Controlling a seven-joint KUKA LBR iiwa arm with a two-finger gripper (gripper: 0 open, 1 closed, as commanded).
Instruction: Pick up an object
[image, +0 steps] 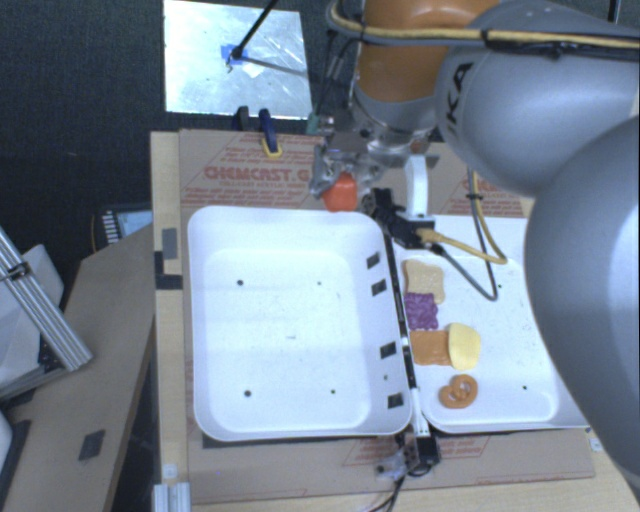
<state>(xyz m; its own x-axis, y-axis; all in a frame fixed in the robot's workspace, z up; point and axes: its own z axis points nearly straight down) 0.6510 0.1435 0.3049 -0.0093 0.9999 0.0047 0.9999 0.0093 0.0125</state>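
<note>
Top centre, the gripper (338, 185) pinches an orange-red object (341, 194) — lifted above the left bin (215, 240), apparently carrying it.

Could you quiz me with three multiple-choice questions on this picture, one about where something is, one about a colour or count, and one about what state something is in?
1. Where do the food-like toy pieces lie?
A. in the right shallow white bin
B. in the left shallow white bin
C. on the floor

2. What colour is the small round object at the gripper?
A. blue
B. orange-red
C. green

3. How is that object placed?
A. flat on the left bin's floor
B. up at the gripper, over the left bin's far rim
C. among the toys

Answers:
1 A, the pieces sit in the right shallow white bin.
2 B, the small round object is orange-red.
3 B, it sits at the gripper, above the left shallow white bin's far edge.
</note>
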